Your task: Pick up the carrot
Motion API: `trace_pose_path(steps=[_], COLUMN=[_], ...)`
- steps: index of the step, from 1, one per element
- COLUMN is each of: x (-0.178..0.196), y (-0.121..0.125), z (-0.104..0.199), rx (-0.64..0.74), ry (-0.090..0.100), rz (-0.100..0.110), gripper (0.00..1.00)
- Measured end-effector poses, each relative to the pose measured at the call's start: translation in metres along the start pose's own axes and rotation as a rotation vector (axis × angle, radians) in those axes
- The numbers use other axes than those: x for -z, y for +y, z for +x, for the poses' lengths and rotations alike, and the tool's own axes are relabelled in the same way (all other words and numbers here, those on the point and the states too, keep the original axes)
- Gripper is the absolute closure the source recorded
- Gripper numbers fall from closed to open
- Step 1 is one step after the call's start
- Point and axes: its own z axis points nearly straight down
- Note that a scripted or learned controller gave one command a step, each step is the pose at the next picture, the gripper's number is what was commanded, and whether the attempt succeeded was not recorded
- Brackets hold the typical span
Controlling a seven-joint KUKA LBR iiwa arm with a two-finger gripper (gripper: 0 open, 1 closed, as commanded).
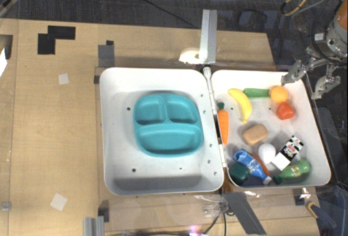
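I'm hovering my two-finger claw (312, 74), fingers apart and holding nothing, at upper right of frame; the small orange green-topped carrot (223, 122) is lying unpicked along the right white bin's (321, 145) left wall.

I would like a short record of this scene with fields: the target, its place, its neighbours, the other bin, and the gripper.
target: carrot, orange with a green top
place: right bin, lying along its left wall
neighbours: banana to its right, tan block further right, blue item below
other bin: left bin holds a teal divided plate
gripper: gripper at the right bin's upper right corner, far from the carrot, jaws spread, nothing between them
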Motion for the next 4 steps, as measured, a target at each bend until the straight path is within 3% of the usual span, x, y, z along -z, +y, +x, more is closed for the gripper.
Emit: trace_pose_path(steps=[1,2,3,4], x=[-0.163,-0.171,-0.171,-0.071], y=[0.03,0.032,0.094,0.145], z=[-0.015,-0.099,-0.077,-0.118], rx=[0.301,0.173,0.005,-0.079], ry=[0.002,-0.002,0.004,-0.005], rz=[0.012,0.018,0.017,0.019], gripper=[0.0,0.0,0.0,0.0])
